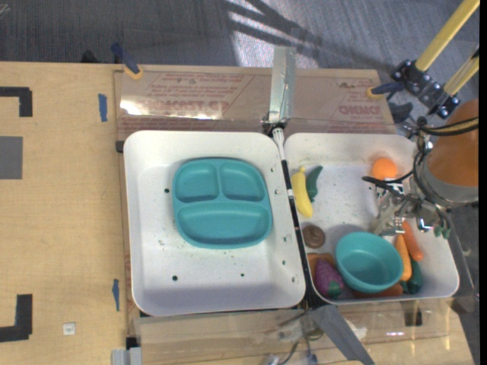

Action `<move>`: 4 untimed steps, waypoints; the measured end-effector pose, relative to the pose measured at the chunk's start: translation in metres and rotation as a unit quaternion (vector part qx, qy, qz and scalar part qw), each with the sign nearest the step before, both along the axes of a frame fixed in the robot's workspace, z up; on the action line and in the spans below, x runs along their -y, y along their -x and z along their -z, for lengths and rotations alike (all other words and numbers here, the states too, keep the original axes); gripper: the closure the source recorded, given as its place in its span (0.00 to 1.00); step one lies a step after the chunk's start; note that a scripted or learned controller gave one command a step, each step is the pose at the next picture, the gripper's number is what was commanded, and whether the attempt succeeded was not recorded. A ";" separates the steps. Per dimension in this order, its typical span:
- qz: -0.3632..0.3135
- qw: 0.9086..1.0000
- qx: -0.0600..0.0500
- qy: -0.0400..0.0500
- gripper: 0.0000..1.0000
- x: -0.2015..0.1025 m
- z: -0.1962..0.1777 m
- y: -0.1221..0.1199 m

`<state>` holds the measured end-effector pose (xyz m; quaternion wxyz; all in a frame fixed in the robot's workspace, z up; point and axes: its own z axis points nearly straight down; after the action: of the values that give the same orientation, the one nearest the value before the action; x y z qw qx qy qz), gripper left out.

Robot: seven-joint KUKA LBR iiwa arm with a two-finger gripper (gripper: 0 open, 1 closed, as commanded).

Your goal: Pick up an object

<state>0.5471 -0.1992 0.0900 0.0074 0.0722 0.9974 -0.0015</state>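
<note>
I see the fingers (397, 210) over the right bin's (450, 291) right side beside a slim orange carrot (408, 243); can't tell their opening.

Colours: bins (144, 295) white w/ dark specks; plate (222, 201) teal; bowl (368, 260) teal; banana (302, 195) yellow; carrot (411, 242) orange w/ green top; orange fruit (385, 167); bench (53, 226) tan; tape (103, 106) blue; arm band (459, 154) orange.
</note>
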 end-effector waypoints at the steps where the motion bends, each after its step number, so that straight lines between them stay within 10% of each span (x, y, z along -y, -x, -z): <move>1: -0.072 0.997 0.000 0.000 1.00 0.023 0.001 -0.010; 2: -0.224 0.975 -0.002 0.002 1.00 0.024 0.000 0.009; 3: -0.225 0.974 0.003 0.004 0.00 0.023 -0.001 0.007; 4: -0.249 0.968 -0.003 0.001 0.00 0.021 0.002 -0.078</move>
<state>0.6247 -0.2206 0.0881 0.0045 -0.1786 0.9839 -0.0005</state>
